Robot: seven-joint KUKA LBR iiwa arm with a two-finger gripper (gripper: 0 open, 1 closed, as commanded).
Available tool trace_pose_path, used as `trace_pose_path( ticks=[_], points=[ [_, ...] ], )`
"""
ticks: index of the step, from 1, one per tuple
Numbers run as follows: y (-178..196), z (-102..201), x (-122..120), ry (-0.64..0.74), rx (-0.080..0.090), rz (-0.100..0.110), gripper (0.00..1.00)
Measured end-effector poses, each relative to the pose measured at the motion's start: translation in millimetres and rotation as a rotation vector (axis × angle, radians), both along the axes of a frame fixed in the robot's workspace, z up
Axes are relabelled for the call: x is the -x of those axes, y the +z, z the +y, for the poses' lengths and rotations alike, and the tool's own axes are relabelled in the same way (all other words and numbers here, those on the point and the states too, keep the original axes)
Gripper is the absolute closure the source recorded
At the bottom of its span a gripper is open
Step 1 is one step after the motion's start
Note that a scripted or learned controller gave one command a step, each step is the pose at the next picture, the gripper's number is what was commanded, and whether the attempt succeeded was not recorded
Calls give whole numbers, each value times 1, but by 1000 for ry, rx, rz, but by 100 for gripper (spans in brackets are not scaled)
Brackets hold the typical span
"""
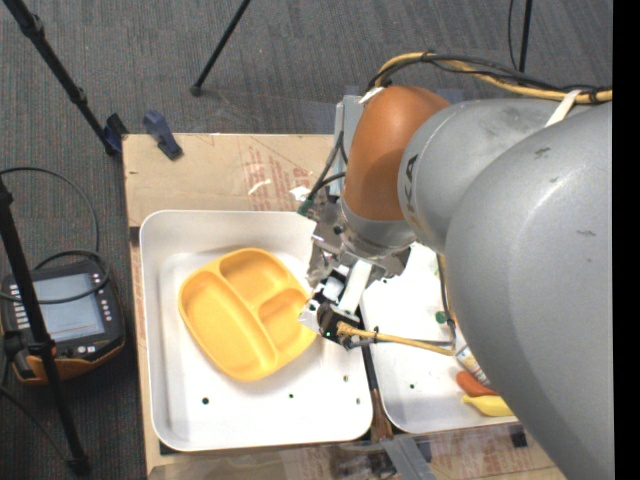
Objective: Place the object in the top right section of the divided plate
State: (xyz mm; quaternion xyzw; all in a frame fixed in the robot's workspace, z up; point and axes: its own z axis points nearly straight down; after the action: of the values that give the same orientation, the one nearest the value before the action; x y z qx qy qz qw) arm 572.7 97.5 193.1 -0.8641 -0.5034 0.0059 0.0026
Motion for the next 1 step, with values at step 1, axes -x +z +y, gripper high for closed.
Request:
trace_pose_path(
  ticks=[1],
  points=[
    [-10, 4, 50, -30, 1, 0, 100]
  ],
)
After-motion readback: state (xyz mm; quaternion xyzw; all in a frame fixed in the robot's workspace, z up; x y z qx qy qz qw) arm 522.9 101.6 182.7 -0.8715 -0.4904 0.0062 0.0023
